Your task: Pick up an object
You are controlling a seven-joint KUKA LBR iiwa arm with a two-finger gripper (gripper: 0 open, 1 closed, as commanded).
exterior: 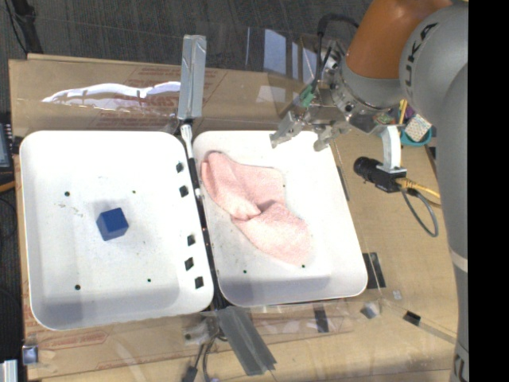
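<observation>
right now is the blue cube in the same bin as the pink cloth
No, the blue cube sits alone in the left bin, while the pink cloth lies in the right bin.

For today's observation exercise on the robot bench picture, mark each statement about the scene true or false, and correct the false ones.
1. The blue cube lies in the left bin. True.
2. The pink cloth lies in the same bin as the blue cube. False: it lies in the right bin, alone.
3. The gripper holds the pink cloth. False: it hangs over the right bin's far edge with nothing between its fingers, which stand apart.
4. The pink cloth is crumpled, not spread flat. True.
5. The blue cube touches the bin's wall. False: it sits apart from every wall.
</observation>
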